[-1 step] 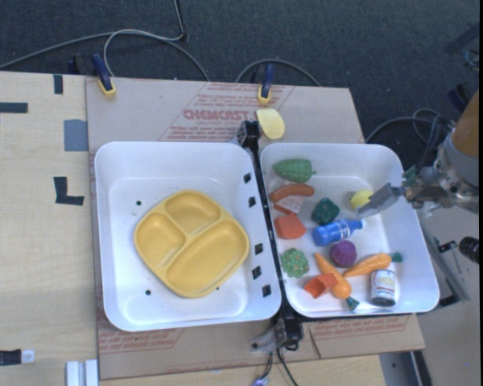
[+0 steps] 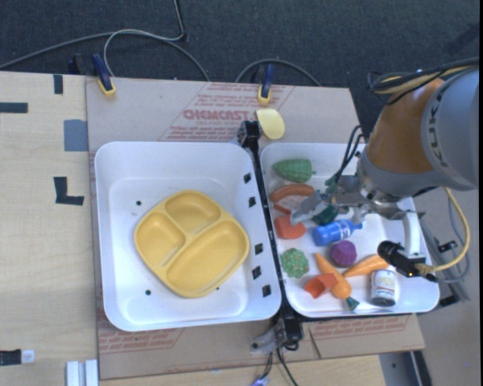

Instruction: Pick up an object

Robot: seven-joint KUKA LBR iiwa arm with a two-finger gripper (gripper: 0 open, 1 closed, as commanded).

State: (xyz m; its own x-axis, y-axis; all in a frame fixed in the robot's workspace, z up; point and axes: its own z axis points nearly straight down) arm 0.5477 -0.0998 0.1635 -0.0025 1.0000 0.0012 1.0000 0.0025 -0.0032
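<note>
Reaching into the right bin (image 2: pixel 428 300), the claw (image 2: pixel 318 209) hovers apparently open over the red sausage (image 2: pixel 291 192), needing descent then closure.

Right bin (image 2: pixel 348 153): crowded with toys lying close together, narrow gaps only. Left bin (image 2: pixel 113 215): yellow divided plate (image 2: pixel 191 242) at centre, open floor along its walls.

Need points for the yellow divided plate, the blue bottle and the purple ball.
yellow divided plate (image 2: pixel 191 243): camera view, on the ridge where its compartments meet.
blue bottle (image 2: pixel 333 232): camera view, middle of its body, in the right bin.
purple ball (image 2: pixel 344 253): camera view, centre of its top face.
</note>
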